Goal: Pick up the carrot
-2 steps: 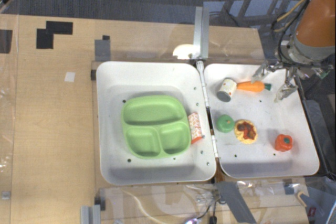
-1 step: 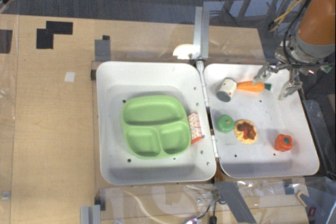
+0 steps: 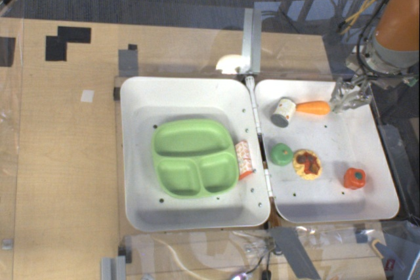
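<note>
The carrot (image 3: 313,108) lies near the right bin's (image 3: 387,206) far edge, its tip touching the gripper (image 3: 348,96) (grip state: I cannot tell). One can (image 3: 283,111) sits beside it; open floor lies nearer.

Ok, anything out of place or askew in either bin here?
One thing: a small red-and-white packet sits wedged on edge between the green tray and the left bin's right wall. The can lies tipped beside the carrot.
</note>
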### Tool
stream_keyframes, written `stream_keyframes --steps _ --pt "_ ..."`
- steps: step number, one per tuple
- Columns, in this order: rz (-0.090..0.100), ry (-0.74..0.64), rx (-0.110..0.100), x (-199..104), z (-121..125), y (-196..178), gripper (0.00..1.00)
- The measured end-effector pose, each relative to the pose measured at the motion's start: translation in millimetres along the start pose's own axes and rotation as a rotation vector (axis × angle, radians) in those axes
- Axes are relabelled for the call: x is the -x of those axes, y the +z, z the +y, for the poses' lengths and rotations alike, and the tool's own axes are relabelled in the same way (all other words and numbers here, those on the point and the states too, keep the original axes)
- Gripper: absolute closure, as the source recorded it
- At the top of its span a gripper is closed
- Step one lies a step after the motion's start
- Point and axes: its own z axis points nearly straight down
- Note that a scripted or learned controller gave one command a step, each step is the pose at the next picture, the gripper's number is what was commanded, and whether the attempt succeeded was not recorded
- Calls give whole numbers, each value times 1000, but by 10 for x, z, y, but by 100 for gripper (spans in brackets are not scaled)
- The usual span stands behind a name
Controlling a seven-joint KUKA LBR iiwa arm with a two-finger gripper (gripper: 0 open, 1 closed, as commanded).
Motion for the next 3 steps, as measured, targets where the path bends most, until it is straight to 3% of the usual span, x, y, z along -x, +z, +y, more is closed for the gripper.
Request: stream_keyframes --steps 1,2,3 --pt "0 0 0 2 1 2 0" --pt "9 128 9 -38 26 413 0" --pt "9 -12 8 -25 18 -87 0"
